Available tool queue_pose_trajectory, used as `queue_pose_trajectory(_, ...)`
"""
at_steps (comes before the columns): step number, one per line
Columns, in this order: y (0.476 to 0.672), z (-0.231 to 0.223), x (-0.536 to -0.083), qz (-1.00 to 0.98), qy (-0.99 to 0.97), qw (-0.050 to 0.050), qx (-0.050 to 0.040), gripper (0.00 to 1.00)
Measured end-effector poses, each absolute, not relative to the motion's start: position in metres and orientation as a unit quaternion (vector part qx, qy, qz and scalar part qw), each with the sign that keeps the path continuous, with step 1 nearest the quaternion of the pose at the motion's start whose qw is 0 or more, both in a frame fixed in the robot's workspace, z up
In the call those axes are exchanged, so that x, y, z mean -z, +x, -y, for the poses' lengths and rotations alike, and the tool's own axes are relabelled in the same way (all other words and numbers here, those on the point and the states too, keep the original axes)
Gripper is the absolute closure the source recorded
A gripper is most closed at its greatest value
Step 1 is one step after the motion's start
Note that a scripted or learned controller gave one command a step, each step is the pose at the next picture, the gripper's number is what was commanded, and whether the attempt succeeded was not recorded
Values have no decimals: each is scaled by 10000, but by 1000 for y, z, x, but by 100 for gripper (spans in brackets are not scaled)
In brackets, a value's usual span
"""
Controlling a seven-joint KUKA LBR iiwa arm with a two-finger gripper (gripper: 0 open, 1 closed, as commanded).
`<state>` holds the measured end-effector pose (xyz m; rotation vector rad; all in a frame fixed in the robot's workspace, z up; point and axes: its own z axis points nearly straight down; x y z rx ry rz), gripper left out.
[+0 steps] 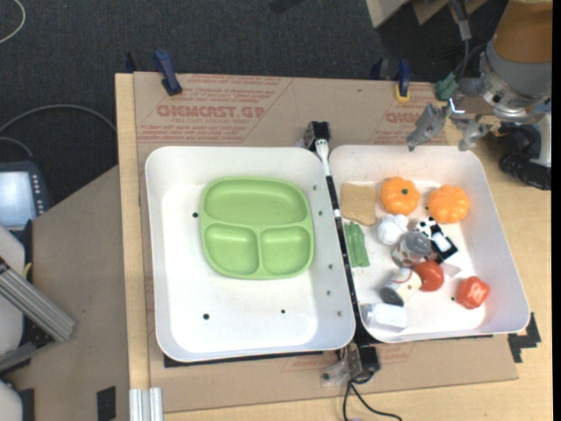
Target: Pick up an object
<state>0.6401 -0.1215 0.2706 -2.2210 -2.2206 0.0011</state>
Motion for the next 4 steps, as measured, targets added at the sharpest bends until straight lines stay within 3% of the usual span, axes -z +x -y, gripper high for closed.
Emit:
queue_pose_trajectory(1, 585, 68, -243, 7084, -7058, 40, -18, 0)
queue_pose_trajectory(2, 515, 32, -220, 7079, -7063, 46, -23, 0)
queue_pose_trajectory(3, 476, 30, -182, 7063, -7079, 40, -26, 0)
queue_pose_trajectory(4, 480, 30, -195, 7066, -7076, -7, 8, 100)
